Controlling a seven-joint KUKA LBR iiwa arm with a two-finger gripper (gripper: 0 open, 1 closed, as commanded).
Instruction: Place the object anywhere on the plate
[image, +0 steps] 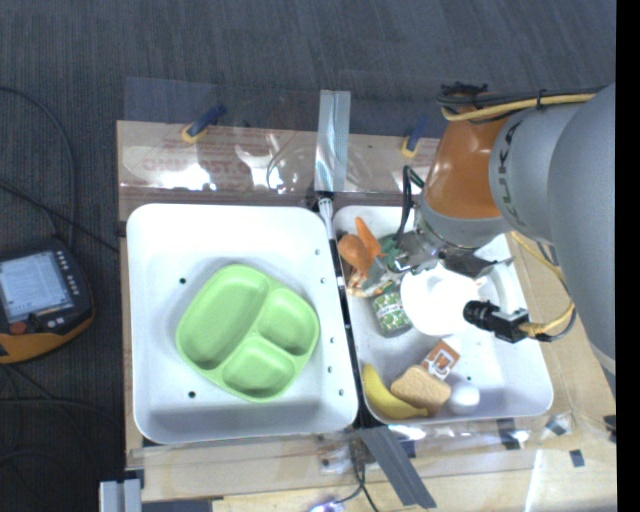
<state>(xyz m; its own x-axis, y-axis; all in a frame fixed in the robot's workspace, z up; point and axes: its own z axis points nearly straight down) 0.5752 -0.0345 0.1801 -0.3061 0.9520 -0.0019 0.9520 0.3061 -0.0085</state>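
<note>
While arm hovers over right bin, plate at 9 o'clock sits bare; nothing placed, pick and transfer pending; hand state unclear.

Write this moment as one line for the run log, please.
arm: over right bin | green plate: left bin, nothing on it | banana, bread, carrot: right bin | place: not yet done

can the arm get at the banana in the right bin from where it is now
Probably yes. The banana lies uncovered in the right bin's near corner, though a bread-like piece leans against it. The arm hangs over that bin's far half, with nothing between.
</note>
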